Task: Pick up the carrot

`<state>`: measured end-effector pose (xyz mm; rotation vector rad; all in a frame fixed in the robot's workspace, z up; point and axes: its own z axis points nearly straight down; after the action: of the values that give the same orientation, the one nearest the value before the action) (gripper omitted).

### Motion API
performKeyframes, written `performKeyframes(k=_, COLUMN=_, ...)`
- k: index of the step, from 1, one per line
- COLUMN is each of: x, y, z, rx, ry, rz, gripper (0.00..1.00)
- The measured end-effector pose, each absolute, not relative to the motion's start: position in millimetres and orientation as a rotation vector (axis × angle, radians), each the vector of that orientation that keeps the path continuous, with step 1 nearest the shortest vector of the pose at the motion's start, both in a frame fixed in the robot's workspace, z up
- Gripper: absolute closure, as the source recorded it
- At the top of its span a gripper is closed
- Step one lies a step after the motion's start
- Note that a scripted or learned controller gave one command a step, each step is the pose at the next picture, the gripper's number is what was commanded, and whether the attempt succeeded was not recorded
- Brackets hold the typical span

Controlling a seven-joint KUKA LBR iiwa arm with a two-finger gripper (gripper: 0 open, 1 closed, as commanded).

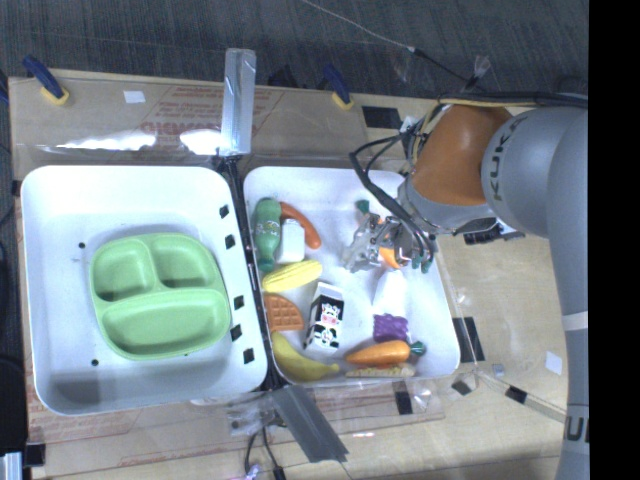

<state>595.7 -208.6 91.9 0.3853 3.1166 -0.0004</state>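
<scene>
Orange carrot lies lengthwise left-right, green top pointing right.

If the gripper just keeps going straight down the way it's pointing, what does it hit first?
Probably bare floor of the right bin. The gripper points down over an open patch, apart from the carrot near the bin's front wall. Depth is unclear from this one slanted view.

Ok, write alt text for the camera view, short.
The tool hangs over the right bin, apart from the carrot lying at that bin's near edge beside a banana and a milk carton. A green tray sits in the left bin.
</scene>
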Motion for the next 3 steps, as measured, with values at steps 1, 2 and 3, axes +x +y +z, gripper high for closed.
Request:
performKeyframes(k=1, x=532.6, y=-210.1, z=124.8, rx=0.524, ry=3.096, rz=-0.001, gripper=1.00)
performKeyframes(k=2, x=532.4, y=-209.5, z=123.9, rx=0.523, ry=3.098, rz=0.000, gripper=0.00)
performKeyframes(k=3, x=594.9, y=-209.8, z=92.9, rx=0.646, ry=3.073, rz=-0.001, gripper=0.00)
